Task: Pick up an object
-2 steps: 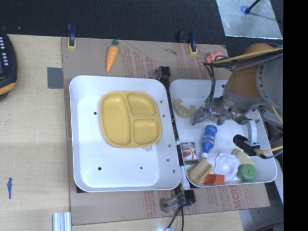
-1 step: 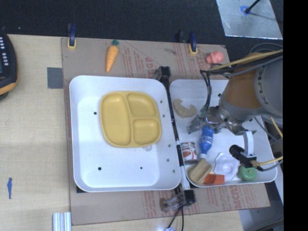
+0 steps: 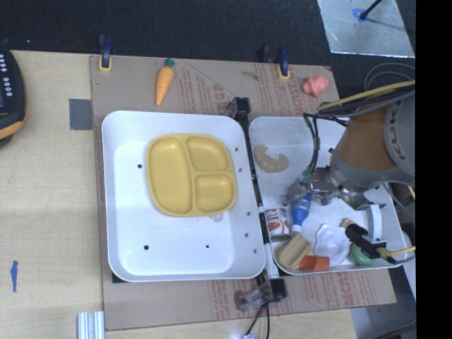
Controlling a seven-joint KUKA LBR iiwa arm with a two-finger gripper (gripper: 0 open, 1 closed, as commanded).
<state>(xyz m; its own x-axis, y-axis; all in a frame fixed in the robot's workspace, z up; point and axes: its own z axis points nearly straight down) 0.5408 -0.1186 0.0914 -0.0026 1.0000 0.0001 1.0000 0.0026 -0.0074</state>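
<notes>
My gripper is low inside the right bin, near its middle. Just below its tip lies a blue and white tube, pointing away from the gripper toward the bin's front. Whether the two touch is unclear. The grey arm with its orange band covers the bin's right side. Other pickable objects crowd the front of this bin: a small red and white can, a tan block, an orange block, a white cup-like piece and a green piece.
A flat tan item lies at the back left of the right bin. The left bin holds a yellow divided plate. A toy carrot and a pink object lie on the board behind the bins.
</notes>
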